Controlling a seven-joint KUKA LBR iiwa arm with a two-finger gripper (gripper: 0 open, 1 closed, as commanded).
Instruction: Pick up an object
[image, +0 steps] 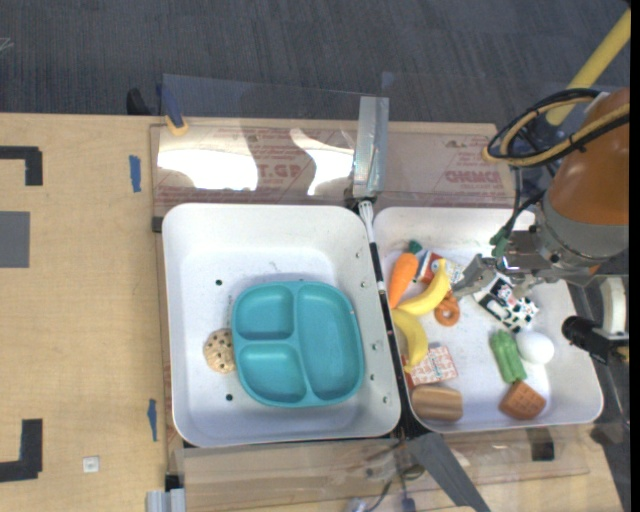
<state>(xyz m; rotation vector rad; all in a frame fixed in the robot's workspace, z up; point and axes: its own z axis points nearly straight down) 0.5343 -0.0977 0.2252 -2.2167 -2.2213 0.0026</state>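
The nearest candidates sit in the right bin: a banana lying across a carrot near the bin's left wall, an orange ring touching the banana's lower edge, and a black-and-white block just beside my gripper. I have the gripper low over the upper middle of that bin, its metal tip reaching toward the banana's upper end. From this angle I cannot tell how far apart the fingers are, and I see nothing between them, so I count nothing as held. Farther down the bin lie a green piece, a white egg, an orange-brown lump, a tan loaf and a printed packet. The left bin carries a teal tray with a cookie touching its left edge, well apart from my arm. My worry is the crowding: banana, carrot and ring touch each other, so a descent there could pinch two things at once, or push the curved banana sideways against the wall and close on air. The small block could also tip or skid away if a finger lands on its edge.
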